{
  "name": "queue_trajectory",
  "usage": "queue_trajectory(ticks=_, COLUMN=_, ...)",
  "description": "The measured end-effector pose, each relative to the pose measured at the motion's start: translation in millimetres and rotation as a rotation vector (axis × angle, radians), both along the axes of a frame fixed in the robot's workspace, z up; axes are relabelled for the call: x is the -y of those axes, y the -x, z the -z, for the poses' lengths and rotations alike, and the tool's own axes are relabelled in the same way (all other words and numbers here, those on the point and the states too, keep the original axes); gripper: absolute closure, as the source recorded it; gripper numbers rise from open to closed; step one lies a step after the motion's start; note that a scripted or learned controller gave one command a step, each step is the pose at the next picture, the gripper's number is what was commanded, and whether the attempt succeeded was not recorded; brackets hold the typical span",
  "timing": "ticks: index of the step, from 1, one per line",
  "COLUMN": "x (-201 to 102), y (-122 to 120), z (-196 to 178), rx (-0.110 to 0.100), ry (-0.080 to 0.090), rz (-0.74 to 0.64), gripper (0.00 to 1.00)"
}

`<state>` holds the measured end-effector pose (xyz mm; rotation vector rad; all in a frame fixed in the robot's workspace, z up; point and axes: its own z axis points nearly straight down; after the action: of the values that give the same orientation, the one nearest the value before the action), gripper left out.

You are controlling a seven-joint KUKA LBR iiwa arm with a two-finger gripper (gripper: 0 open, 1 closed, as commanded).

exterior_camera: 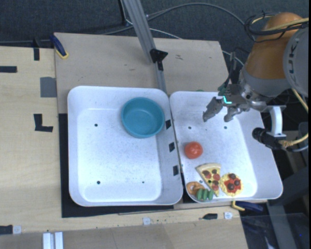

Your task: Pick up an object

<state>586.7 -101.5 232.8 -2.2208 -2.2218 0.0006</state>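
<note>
Hovering over the upper part of the right bin [249, 139], the gripper [221, 114] has its two fingers spread apart with nothing between them, so by my reading the pick has hardly begun. No object is lifted. The candidates all lie on the bin floor: a red tomato [193, 150] sits near the bin's middle, apart from the fingers and nearer the camera, and further toward the near edge lie a pizza slice [210, 174], a second small pizza-like piece [231, 184] and a green-and-orange item [200, 191] (too small to name surely). The blue bowl [142, 117] rests in the left bin [88, 154]. Descent, closing and lifting all appear left to do.
</note>
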Motion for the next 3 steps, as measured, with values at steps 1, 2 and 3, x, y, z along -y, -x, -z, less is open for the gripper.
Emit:
queue_trajectory(ticks=1, x=0, y=0, z=0, rx=0.000, ry=0.000, rz=0.000, gripper=0.00)
queue_trajectory(ticks=2, x=0, y=-5, z=44, rx=-0.003, ry=0.000, rz=0.000, gripper=0.00)
queue_trajectory(ticks=3, x=4, y=-12, z=102, rx=-0.005, ry=-0.001, rz=0.000, gripper=0.00)
